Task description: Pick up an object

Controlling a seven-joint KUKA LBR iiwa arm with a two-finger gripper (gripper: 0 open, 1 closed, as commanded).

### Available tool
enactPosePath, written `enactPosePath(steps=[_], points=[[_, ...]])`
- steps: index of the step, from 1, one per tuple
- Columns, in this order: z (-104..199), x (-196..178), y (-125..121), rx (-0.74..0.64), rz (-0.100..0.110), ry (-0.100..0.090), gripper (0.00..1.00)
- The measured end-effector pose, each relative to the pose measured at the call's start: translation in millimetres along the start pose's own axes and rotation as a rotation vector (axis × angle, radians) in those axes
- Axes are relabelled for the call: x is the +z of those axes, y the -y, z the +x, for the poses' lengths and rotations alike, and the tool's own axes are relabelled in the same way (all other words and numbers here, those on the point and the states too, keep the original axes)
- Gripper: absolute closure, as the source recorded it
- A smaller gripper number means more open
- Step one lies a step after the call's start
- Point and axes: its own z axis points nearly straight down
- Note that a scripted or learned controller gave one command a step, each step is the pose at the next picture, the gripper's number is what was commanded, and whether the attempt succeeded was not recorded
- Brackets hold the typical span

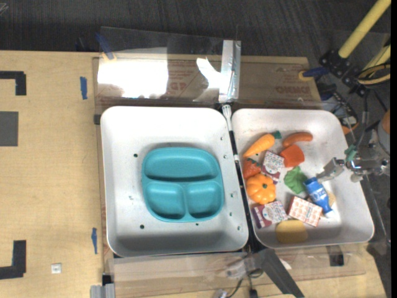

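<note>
The right bin (356, 219) holds several toy foods. An orange carrot (258, 145) and a brown sausage (297, 137) lie at the back, with a red pepper (293, 156) just in front of them. Nearer the front are an orange pumpkin (262, 190), a green piece (295, 181), a blue carton (318, 194), a red-and-white packet (305, 211) and a yellow bun (291, 230). My gripper (335, 166) reaches in over the bin's right side, just above and right of the blue carton. Nothing shows in its grasp.
The left bin (121, 185) carries a teal divided plate (183, 182). Two small printed packets (273, 162) (273, 212) lie among the toys. A clear plastic sheet (167, 73) stands behind the bins. Cables and a yellow pole (369, 20) sit at the far right.
</note>
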Motion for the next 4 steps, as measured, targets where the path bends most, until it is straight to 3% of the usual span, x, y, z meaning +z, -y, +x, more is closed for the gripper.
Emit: enactPosePath(steps=[1, 2, 3, 4], points=[[-7, 87, -23, -0.017, -0.008, -0.006, 0.0], [29, 95, -87, 0.187, -0.011, 0.001, 0.0], [62, 100, -155, 0.113, 0.024, 0.0, 0.0], [63, 90, -154, 0.111, 0.031, 0.003, 1.0]])
